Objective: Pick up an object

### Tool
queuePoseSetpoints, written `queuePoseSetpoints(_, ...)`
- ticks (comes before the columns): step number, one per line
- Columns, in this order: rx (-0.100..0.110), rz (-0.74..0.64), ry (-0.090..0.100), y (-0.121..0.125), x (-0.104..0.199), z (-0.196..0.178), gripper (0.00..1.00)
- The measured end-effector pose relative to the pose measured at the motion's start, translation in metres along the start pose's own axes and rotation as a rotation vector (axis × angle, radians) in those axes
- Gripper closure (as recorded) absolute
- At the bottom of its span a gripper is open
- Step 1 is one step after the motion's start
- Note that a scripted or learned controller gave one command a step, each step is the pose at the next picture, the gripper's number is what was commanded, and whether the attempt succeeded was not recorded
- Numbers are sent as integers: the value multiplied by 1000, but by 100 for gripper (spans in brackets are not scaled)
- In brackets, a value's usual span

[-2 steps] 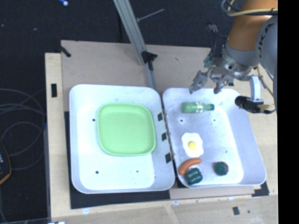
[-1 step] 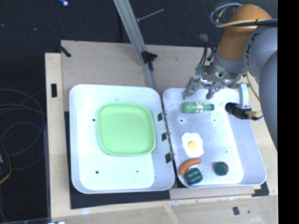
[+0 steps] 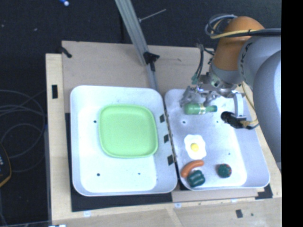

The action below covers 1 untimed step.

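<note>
My gripper [image 3: 196,97] hangs over the far left part of the right bin [image 3: 246,150]. A small light green bottle-like object [image 3: 201,109] lies on its side directly under the gripper, touching it or very close to it. I cannot tell whether it is gripped. Nearer the front of the same bin lie a toy fried egg [image 3: 195,146], an orange sausage [image 3: 191,166], a dark green pepper-like piece [image 3: 196,178] and a dark green round piece [image 3: 224,170].
A light green square plate [image 3: 128,130] lies in the left bin [image 3: 85,174]. A slanted metal post [image 3: 137,32] rises behind the bins. The grey arm with its orange band [image 3: 234,41] takes up the far right, and a black fitting [image 3: 232,119] hangs beside the gripper.
</note>
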<state>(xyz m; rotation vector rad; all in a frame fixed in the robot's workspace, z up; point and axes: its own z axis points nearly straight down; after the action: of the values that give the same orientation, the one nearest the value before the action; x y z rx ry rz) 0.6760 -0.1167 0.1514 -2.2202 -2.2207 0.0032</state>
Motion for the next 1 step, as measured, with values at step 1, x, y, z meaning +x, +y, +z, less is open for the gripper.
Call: queuePoseSetpoints(1,-5,0,0,1,-1,-13,100)
